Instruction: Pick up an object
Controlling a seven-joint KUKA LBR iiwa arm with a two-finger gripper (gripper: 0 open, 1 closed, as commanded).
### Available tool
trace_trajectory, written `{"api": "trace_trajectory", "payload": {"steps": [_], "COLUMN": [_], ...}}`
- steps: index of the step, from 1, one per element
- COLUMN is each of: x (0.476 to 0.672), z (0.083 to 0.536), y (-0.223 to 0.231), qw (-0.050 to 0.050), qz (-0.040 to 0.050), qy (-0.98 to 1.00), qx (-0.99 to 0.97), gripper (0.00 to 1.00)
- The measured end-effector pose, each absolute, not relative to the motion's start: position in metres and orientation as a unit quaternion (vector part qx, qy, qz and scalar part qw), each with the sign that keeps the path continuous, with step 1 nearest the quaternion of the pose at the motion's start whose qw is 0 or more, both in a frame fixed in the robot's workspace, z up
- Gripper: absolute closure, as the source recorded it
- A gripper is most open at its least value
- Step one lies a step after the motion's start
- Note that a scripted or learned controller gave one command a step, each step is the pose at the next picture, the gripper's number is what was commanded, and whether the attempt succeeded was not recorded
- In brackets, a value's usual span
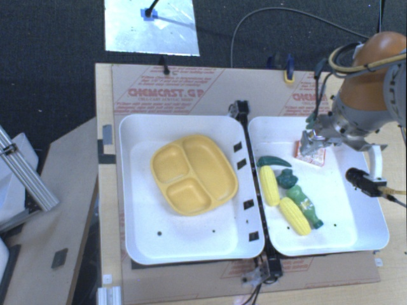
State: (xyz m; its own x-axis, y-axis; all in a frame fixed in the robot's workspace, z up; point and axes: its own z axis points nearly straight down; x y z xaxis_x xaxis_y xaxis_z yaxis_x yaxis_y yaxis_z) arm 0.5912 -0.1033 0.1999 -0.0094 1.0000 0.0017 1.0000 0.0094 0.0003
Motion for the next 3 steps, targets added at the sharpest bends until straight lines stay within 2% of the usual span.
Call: {"api": "trace_trajectory", "payload": {"steps": [2, 3], "x": [0.558, 0.555], "z": [0.194, 0.208], "y": [0.001, 0.058], "qw": [0.001, 0.0], "qz": [-0.0001, -0.0018], "qy": [-0.71, -0.711], "qx": [-0.704, -0.703], "gripper": [1.0, 1.0]}}
